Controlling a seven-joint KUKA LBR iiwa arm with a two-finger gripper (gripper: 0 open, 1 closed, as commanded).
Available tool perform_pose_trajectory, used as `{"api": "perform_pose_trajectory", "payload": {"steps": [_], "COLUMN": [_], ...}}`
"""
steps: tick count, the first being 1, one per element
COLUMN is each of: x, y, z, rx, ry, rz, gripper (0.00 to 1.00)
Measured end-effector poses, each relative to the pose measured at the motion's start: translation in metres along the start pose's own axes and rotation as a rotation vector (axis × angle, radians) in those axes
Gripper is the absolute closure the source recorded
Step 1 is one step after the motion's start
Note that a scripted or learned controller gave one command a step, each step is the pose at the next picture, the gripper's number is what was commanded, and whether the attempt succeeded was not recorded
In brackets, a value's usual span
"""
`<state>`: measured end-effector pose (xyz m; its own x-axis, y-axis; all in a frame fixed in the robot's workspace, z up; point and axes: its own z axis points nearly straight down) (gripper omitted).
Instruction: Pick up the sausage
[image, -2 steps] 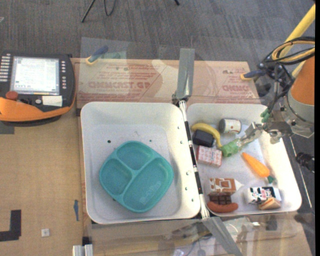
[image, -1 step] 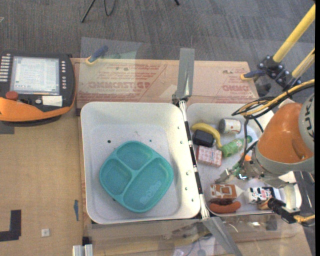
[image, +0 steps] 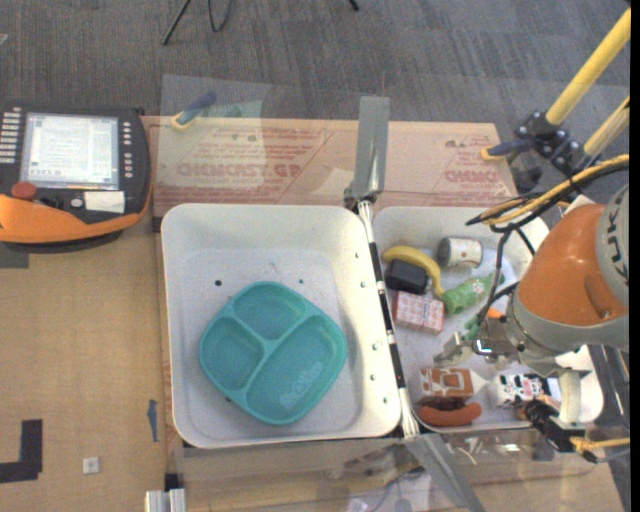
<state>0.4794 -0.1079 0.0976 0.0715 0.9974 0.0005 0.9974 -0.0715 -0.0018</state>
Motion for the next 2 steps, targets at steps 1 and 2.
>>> {"api": "perform_pose_trajectory", "payload": {"steps": [1,2], "x": [-0.054,-0.035], "y": [0.006,0.034], "z": [0.012,-0.008], "rx": [-0.005,0.001], "ry": [0.002,0.0], "rz": [0.048,0.049], "gripper": [0.0,0.0]}}
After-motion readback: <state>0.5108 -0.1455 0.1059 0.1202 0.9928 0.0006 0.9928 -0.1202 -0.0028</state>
